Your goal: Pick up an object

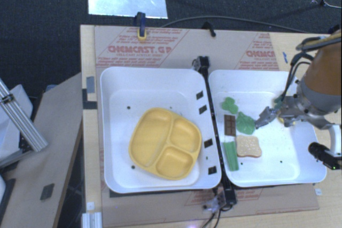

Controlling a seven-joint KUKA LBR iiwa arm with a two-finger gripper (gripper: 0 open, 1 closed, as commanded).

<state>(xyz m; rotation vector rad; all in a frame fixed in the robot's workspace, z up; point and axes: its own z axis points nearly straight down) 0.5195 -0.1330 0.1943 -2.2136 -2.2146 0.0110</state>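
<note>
Over the right bin (299,168) the gripper (263,117) reaches in from the right, its tip just beside a green leaf-shaped piece (246,124); whether its fingers are wide or narrow I cannot tell (they are too small and dark). Near it lie a smaller green piece (230,104), a brown bar (230,125), a toast slice (248,146) and a green stick (231,155). A yellow divided plate (165,142) sits in the left bin (115,131).
</note>
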